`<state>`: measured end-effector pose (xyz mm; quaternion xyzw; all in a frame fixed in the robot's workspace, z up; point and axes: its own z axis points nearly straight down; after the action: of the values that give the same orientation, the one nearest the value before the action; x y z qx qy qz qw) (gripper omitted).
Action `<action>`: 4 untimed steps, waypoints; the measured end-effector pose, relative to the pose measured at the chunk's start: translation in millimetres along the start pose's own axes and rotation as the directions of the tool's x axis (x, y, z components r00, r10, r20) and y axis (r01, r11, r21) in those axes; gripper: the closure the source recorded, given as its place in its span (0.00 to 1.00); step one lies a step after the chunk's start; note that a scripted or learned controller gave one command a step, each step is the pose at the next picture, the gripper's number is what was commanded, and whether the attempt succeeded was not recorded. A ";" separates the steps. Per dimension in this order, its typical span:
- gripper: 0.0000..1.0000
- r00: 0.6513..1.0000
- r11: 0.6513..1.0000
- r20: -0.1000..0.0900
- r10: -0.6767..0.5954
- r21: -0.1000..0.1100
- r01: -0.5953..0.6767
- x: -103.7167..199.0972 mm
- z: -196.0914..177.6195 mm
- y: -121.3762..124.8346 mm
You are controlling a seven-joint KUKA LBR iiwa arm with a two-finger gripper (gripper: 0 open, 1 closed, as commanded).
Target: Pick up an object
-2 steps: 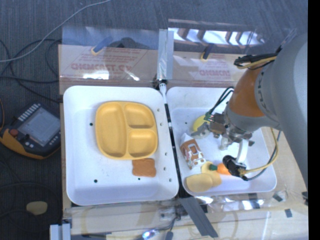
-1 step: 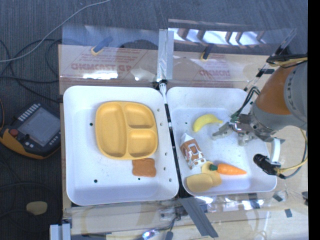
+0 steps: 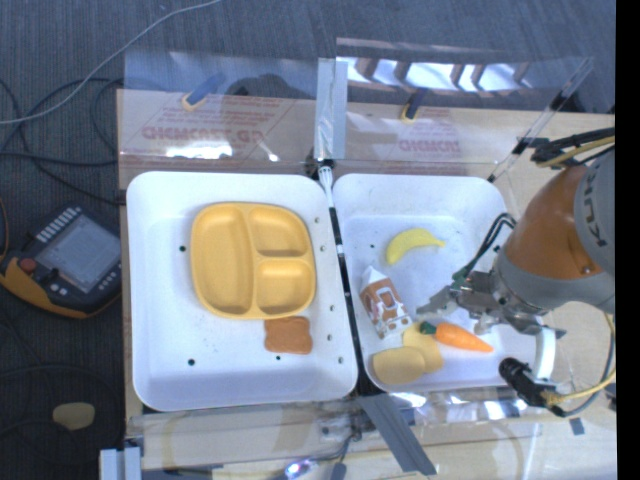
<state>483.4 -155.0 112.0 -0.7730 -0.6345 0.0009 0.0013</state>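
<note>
In the right bin (image 3: 470, 190), near its front edge, the carrot (image 3: 463, 338) lies just below the gripper (image 3: 478, 303), whose state cannot be told; a centred descent over the carrot's middle is advised.

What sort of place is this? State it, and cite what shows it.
Likely a robot lab test bench: two white bins hold toy food such as a carrot and banana, the arm reaches in, and a control pendant lies on the carpet.

Orange carrot (image 3: 463, 337), yellow banana (image 3: 413, 244)
</note>
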 end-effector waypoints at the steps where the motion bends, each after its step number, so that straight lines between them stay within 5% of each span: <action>1: 0.00 0.993 0.993 0.001 -0.118 -0.001 0.118 51.0 -61.9 48.7; 2: 0.00 1.000 1.000 0.000 -0.009 0.000 0.009 1.5 17.7 -0.4; 3: 0.00 0.989 0.989 0.001 -0.147 -0.001 0.147 10.4 19.0 63.2; 4: 0.00 0.946 0.946 -0.012 -0.323 -0.010 0.323 -40.8 20.8 69.0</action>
<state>543.1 -208.4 90.9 -0.6586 -0.7524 -0.0069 0.0027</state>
